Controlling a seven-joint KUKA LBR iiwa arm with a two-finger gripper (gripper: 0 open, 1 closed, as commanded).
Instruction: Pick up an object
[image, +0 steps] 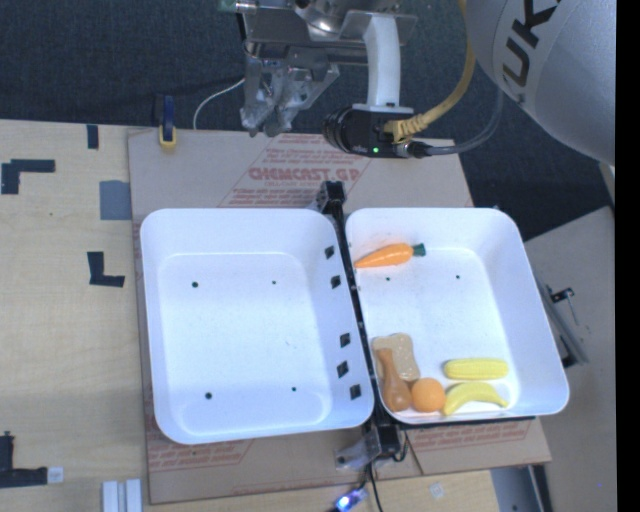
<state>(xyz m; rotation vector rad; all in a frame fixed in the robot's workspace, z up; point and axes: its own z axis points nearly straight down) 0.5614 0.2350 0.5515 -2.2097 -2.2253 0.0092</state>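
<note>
My gripper (268, 122) hangs high above the bench, behind the far edge of the left bin (160, 300), with nothing between its fingers, which sit close together. In the right bin (520, 290) lie a toy carrot (385, 256) near the far left corner, a tan bread slice (397, 354), a brown sausage-like piece (392, 385), an orange ball (428, 396), a yellow corn cob (475, 369) and a yellow banana (474, 398) at the near side.
The two white bins stand side by side on a cardboard sheet (290, 175), joined by black clips (345, 340) along the shared edge. A blue and yellow clamp (167, 125) stands at the cardboard's far left corner. The wooden bench (60, 320) extends to the left.
</note>
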